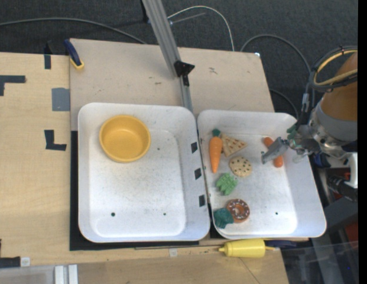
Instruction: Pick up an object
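In the right bin [301,218]:
Gripper [272,154]: we cannot tell its fingers' state.
Beside it: orange piece [278,160].

We cannot read any text, label, brand, number or sign on the bins, the objects or the bench.

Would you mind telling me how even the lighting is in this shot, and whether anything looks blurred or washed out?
In the camera view, lighting is soft and even, with faint shadows beside the yellow bowl and carrot; the white bins are bright but not blown out; the gripper looks slightly soft, and small toys lack fine detail.
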Available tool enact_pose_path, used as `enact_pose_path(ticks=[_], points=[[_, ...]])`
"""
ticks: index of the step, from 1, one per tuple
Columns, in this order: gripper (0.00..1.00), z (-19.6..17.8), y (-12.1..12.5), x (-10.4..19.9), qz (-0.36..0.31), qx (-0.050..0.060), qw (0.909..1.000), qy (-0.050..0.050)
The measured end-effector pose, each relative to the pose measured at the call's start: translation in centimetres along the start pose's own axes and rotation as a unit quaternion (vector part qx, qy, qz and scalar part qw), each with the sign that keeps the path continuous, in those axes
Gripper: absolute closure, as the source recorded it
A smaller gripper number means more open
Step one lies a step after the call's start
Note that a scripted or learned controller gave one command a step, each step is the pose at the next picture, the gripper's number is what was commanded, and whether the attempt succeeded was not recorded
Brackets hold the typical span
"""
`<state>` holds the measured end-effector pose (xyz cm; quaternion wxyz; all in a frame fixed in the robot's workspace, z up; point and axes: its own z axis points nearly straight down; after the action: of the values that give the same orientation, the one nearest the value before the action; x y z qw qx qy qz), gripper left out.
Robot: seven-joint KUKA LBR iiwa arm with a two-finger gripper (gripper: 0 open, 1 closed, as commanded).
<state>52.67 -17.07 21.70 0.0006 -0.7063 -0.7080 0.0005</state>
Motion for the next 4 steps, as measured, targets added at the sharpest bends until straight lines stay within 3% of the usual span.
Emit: enact_pose_path(ticks=[1,3,4], points=[[0.00,0.0,0.0,0.0,0.000,0.000,1.0000,0.000],[0.00,11.4,-0.9,0.9,0.001,0.003,1.0000,0.001],[0.00,12.8,-0.9,0.9,0.001,0.000,1.0000,-0.001]])
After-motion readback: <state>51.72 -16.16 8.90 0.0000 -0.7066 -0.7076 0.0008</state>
